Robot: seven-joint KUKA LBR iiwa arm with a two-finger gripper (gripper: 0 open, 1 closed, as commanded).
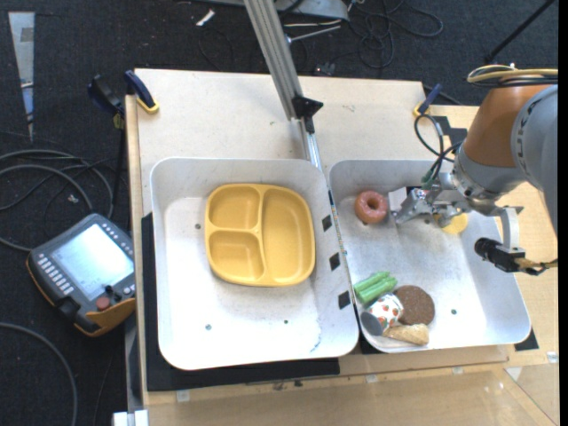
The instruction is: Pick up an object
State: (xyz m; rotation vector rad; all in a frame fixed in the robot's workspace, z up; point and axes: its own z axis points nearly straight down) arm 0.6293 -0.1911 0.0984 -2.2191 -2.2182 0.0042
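A pink-brown donut [371,207] lies near the back left of the right bin [497,318]. My gripper [415,208] hangs low just to the right of the donut, a short gap between them. A yellow piece [455,224] peeks out under the wrist, to the gripper's right. In the bin's front left corner lie a green pod-like item [374,285], a round brown cookie [415,304], a small white piece with red marks [386,310] and a tan wedge [407,333].
The left bin [177,327] holds a yellow three-part plate [260,234]. A metal pole [275,47] slants down from the top to the gap between the bins. A teach pendant [84,272] sits on the floor at left.
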